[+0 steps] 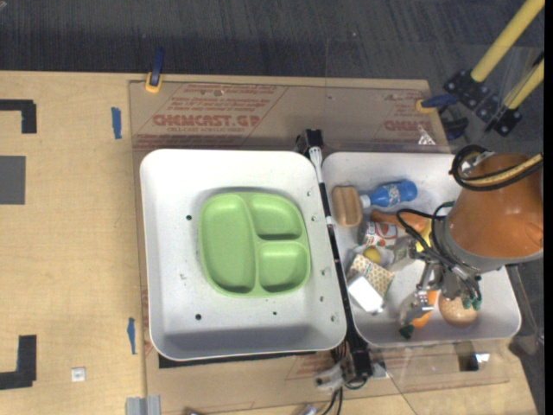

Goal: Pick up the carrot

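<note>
Camera view shows the gripper (423, 305) low in the right bin (505, 322), pinching the carrot (421, 318) to lift it.

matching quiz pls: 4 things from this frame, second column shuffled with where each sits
1. green divided plate
2. blue bottle
3. gripper
4. yellow clamp

A. far end of the right bin
B. far edge of the cardboard sheet
C. middle of the left bin
D. low over the near part of the right bin

Pairs: 1-C, 2-A, 3-D, 4-B
</note>
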### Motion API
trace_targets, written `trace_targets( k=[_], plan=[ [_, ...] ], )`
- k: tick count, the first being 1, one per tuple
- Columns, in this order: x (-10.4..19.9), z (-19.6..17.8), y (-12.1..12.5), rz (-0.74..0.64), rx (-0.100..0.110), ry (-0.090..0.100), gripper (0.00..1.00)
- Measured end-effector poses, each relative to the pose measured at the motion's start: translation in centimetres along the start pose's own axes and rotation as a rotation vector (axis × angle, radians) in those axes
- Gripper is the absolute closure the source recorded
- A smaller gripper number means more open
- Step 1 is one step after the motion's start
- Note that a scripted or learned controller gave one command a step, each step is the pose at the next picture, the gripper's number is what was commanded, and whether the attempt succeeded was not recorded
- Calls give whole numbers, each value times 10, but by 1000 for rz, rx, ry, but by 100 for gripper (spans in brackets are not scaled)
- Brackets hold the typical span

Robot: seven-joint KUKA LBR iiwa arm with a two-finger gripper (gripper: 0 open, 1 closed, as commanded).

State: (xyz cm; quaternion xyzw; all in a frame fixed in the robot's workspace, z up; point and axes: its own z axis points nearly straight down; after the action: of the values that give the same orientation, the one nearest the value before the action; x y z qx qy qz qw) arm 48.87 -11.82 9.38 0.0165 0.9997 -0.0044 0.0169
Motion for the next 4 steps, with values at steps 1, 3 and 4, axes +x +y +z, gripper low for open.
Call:
trace_targets(
  k=[1,3,4],
  plan=[
    [-1,-1,7,-210,5,-2,0],
    [-20,0,21,-141,-4,1,0],
    [-6,1,-25,-84,-7,3,0]
  ],
)
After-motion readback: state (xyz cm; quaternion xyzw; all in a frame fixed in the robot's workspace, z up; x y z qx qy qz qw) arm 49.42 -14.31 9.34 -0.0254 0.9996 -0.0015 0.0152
